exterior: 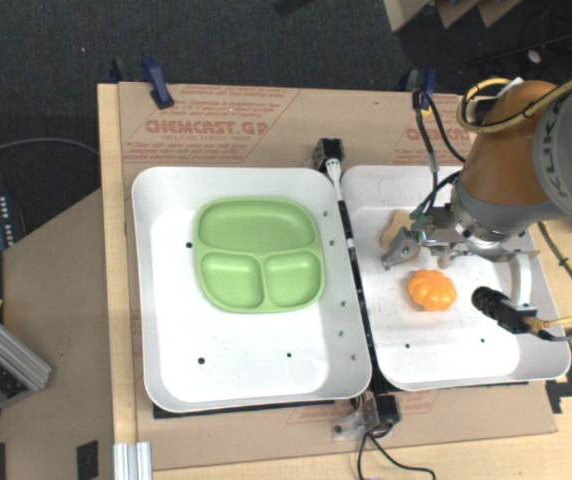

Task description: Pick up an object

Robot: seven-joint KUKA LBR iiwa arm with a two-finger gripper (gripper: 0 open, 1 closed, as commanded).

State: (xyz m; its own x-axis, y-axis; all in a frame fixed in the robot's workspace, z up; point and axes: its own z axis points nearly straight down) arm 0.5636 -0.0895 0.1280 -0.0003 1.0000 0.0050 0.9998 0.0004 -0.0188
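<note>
An orange round object (431, 291), like a small pumpkin or fruit, lies in the right bin (446, 363) near its middle. A tan piece (397, 224) sits just above and left of it, partly hidden by the gripper. My gripper (406, 250) hangs low over the right bin, up and to the left of the orange object, with metal fingers (396, 256) pointing left. Nothing shows held between them. The arm comes in from the right above the bin.
The left bin (166, 298) holds a green divided plate (259, 253) with three compartments. A black rail runs between the two bins. Cardboard covers the bench under both bins.
</note>
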